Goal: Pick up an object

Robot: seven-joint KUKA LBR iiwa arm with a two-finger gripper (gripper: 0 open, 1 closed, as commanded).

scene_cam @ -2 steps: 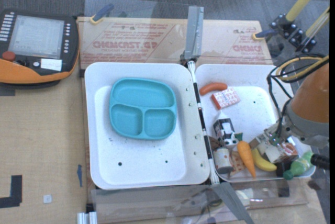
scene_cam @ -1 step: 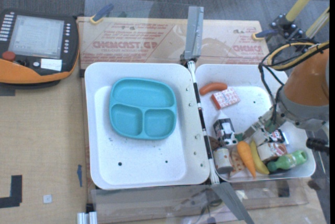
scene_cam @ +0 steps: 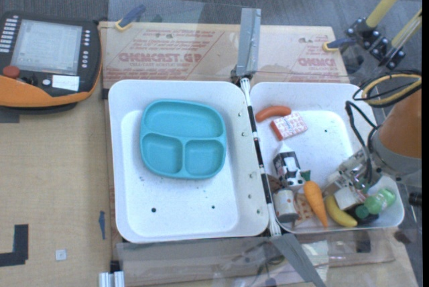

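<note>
The arm (scene_cam: 402, 135) reaches in from the right and has its pincer (scene_cam: 352, 178) low in the right bin (scene_cam: 335, 119), at the near right corner where the clutter is thickest. Just beside it lie a banana (scene_cam: 340, 210), a carrot (scene_cam: 315, 202) and a green thing (scene_cam: 379, 200) against the rim; further left sit a small black-and-white toy (scene_cam: 288, 168), a patterned red card (scene_cam: 289, 125) and a sausage (scene_cam: 273, 112). Whether the pincer is clenched or released I cannot tell, for the wrist hides its tips, and nothing is seen caught in it. The left bin (scene_cam: 127, 165) holds a blue divided plate (scene_cam: 182, 139). By my judgement the pick is barely begun: the approach is made, but the grasp and the lift are not yet shown done.
</note>
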